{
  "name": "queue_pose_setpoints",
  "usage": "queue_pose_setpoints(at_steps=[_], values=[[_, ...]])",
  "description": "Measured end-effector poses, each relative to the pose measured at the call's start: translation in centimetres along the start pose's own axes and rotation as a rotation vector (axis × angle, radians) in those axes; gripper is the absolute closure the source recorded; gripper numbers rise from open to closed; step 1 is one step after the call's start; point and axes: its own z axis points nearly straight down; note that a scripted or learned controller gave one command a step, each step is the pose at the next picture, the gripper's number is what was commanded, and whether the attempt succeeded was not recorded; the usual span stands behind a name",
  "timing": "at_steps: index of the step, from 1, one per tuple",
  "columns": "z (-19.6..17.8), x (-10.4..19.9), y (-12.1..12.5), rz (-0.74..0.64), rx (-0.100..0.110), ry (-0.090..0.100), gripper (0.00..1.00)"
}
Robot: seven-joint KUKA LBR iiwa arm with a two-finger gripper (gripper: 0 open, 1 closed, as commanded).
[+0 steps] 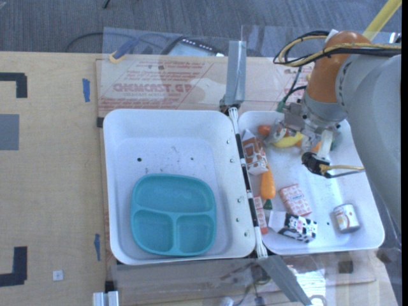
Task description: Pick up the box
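Note:
A small pink and white box (296, 199) lies flat in the middle of the right bin (373, 225). A second, brown and white carton (254, 155) leans against that bin's left wall. My gripper (297, 130) is low over the far end of the right bin, right above a yellow banana (288, 141). It stands well behind the pink box and to the right of the carton. The wrist body hides its tip.
The right bin also holds an orange carrot (268, 185), a small red fruit (263, 131), a black and white cow toy (299, 227) and a small can (345, 217). A teal divided plate (173, 214) lies in the left bin (127, 132). A black part with a yellow cable (313, 162) hangs below the wrist.

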Motion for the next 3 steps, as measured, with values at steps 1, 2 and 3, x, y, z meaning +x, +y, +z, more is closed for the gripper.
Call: queue_pose_setpoints(at_steps=[1,2,3], values=[[0.04,0.78,-0.45,0.123,0.004,-0.006,0.0],[0.07,1.48,-0.9,0.286,0.014,-0.007,0.0],[0.09,1.76,-1.07,0.399,0.023,-0.005,0.0]])
